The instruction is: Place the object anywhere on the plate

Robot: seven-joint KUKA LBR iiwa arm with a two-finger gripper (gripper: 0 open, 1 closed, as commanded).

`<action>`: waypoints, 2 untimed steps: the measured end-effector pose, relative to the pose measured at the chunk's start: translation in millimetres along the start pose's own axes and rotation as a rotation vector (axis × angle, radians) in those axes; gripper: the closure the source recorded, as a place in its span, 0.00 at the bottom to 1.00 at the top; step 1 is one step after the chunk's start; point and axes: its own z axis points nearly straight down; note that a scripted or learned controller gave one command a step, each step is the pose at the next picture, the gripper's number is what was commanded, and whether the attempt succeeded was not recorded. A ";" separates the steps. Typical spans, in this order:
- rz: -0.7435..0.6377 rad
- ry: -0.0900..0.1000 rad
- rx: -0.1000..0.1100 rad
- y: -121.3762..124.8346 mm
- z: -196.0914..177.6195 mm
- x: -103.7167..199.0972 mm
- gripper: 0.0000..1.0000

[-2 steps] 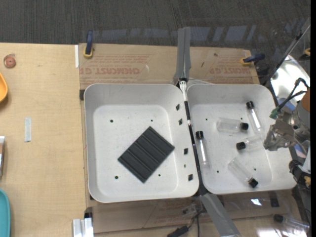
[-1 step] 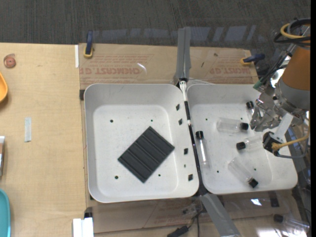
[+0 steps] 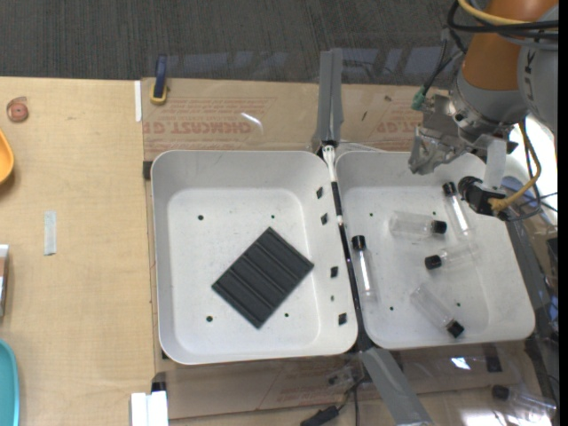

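A dark grey ribbed plate (image 3: 264,276) lies flat and turned diagonally in the middle of the left bin (image 3: 173,238). Several clear plastic tubes with black caps lie scattered in the right bin (image 3: 497,327): one tube (image 3: 362,263) along its left wall, one tube (image 3: 414,227) near the middle, one tube (image 3: 458,209) toward the back right, and one tube (image 3: 437,310) near the front. My gripper (image 3: 431,155) hangs above the back edge of the right bin, behind the tubes and well to the right of the plate. I see nothing held in it.
A raised metal divider (image 3: 330,105) runs back between the two bins. Cardboard (image 3: 231,118) lies behind the bins, with a blue clamp (image 3: 160,82) on its back left corner. Wooden tabletop (image 3: 71,238) spreads to the left. Cables (image 3: 510,198) hang by the right bin's rim.
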 end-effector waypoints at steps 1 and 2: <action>-0.469 0.000 -0.002 -39.7 -62.3 -28.7 1.00; -0.906 0.000 -0.006 0.9 -97.9 -12.7 1.00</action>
